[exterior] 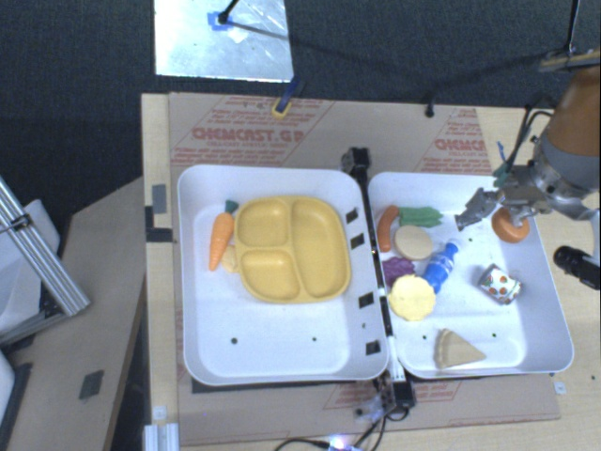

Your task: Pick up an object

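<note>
My gripper (495,210) hangs over the upper right part of the right bin (545,346). An orange round object (513,226) lies right under it, partly hidden by the wrist. Whether the gripper touches or holds it is unclear. To the left in that bin lie a blue bottle (439,263), a beige disc (413,242), a green piece (420,216), an orange sausage (386,225), a purple piece (398,269) and a yellow round piece (411,297). A small patterned can (499,285) lies below the gripper. A tan wedge (456,349) sits near the front.
The left bin (202,336) holds a yellow divided plate (286,249) with a carrot (220,238) beside its left side. A black divider (368,252) runs between the bins. A metal sheet (223,26) lies at the back.
</note>
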{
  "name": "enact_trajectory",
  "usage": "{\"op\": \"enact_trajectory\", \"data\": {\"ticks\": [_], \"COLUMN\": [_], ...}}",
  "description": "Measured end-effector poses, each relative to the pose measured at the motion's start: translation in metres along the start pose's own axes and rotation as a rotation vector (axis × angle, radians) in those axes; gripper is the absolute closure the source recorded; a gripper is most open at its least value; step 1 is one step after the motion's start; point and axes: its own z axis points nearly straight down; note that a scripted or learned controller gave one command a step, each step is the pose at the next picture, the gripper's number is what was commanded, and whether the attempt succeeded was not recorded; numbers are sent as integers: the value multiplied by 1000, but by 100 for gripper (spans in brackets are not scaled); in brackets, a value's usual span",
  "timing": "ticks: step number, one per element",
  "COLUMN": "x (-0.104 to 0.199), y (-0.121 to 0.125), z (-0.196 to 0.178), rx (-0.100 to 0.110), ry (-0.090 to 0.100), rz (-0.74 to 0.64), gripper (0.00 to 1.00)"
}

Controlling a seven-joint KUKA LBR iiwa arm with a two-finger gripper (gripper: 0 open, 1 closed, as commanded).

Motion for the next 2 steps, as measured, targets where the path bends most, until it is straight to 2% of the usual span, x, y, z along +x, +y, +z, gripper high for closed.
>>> {"op": "enact_trajectory", "data": {"ticks": [1, 2], "x": [0, 9], "y": [2, 8], "z": [-7, 51], "rx": [-12, -8], "ry": [-2, -1], "rz": [-3, -4], "gripper": [0, 0]}}
